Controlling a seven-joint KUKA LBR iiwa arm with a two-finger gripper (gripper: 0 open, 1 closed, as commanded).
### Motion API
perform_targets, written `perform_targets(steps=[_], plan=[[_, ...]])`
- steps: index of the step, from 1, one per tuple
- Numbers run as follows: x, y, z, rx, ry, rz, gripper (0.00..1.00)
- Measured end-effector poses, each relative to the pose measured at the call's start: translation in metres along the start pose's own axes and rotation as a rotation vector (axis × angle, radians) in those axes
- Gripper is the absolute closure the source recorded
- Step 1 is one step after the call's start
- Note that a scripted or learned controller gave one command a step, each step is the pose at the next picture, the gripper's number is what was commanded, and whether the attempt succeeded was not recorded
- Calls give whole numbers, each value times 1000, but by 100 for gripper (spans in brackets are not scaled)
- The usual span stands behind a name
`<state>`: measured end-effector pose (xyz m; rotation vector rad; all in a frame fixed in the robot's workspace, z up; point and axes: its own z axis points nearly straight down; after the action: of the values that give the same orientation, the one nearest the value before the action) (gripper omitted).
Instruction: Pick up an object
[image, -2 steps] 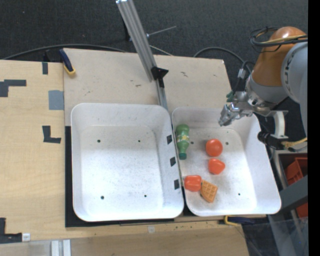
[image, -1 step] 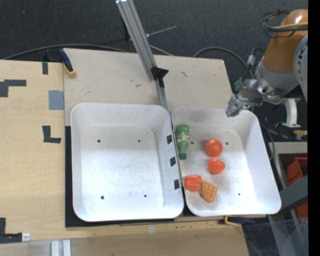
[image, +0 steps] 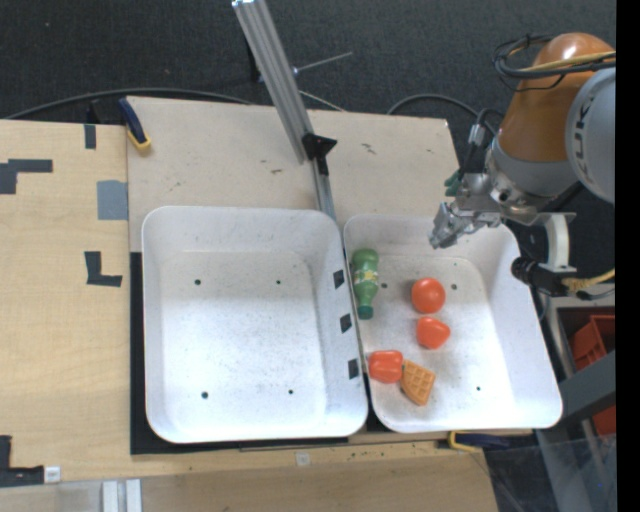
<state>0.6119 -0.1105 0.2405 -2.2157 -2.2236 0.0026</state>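
I see the tool (image: 445, 235) over the right bin's (image: 520, 340) far edge | grip state: I cannot tell | toys in that bin: green bottle (image: 364, 280), two tomatoes (image: 428, 295), waffle (image: 418, 382)

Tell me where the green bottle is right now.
The green bottle lies in the right bin, against its left wall, up and left of the two red tomatoes and above the waffle.

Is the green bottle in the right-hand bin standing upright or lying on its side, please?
Lying on its side: the green bottle rests lengthwise along the right bin's left wall.
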Motion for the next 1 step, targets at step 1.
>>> perform_targets(steps=[1], plan=[[50,-31,5,1,1,-2,100]])
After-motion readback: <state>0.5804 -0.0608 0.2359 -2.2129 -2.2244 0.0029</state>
